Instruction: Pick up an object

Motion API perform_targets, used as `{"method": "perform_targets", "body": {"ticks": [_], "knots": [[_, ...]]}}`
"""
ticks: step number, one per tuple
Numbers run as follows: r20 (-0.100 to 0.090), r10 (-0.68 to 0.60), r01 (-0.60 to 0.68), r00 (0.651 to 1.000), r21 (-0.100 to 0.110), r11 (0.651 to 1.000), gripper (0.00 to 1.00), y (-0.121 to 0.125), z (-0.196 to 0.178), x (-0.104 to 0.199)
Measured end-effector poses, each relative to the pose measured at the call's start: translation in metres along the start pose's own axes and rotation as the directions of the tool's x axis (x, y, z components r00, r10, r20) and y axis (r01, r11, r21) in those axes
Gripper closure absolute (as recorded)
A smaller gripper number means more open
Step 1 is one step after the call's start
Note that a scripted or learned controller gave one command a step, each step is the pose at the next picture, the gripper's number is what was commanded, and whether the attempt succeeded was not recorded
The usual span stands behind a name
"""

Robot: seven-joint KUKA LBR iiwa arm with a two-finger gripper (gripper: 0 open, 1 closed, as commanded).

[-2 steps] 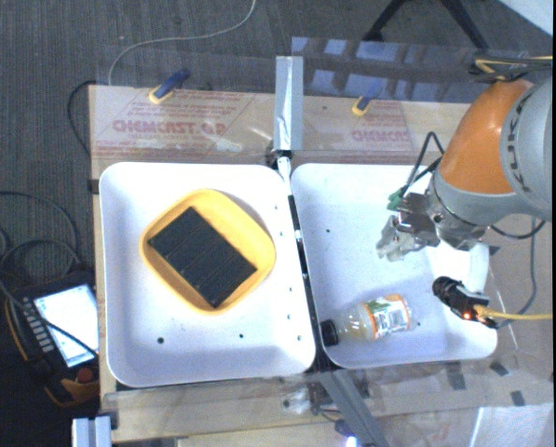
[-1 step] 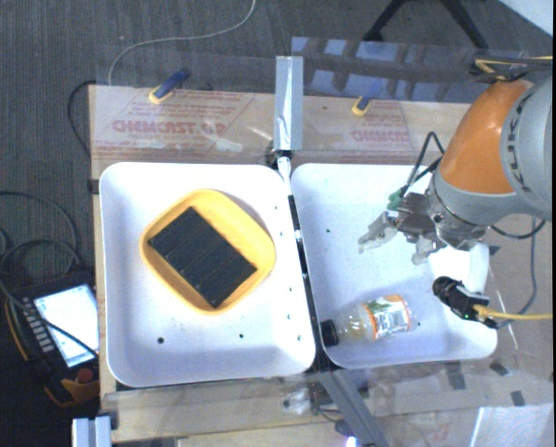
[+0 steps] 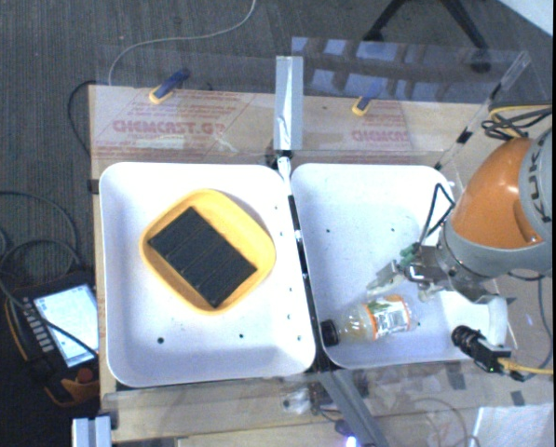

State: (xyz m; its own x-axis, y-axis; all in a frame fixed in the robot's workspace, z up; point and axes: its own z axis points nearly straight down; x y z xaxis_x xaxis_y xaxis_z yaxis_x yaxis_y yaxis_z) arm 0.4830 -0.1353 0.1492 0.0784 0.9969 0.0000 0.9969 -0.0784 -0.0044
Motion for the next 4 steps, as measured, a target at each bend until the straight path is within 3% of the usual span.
{"method": "perform_targets", "body": {"ticks": [1,2,3,4], "knots": [[0.000,-0.478,0.478,0.878,-0.002,0.878,0.00,0.002,0.015,-0.011],[0.010,-0.349,0.349,0.937,-0.017,0.937,0.00,0.006,0.057,-0.006],[0.001,0.065,-0.065,0.998,-0.020,0.998,0.00,0.052,0.057,-0.052],[0.001,-0.244,0.244,0.970,-0.003,0.970,0.00,0.003,-0.062,-0.025]]}}
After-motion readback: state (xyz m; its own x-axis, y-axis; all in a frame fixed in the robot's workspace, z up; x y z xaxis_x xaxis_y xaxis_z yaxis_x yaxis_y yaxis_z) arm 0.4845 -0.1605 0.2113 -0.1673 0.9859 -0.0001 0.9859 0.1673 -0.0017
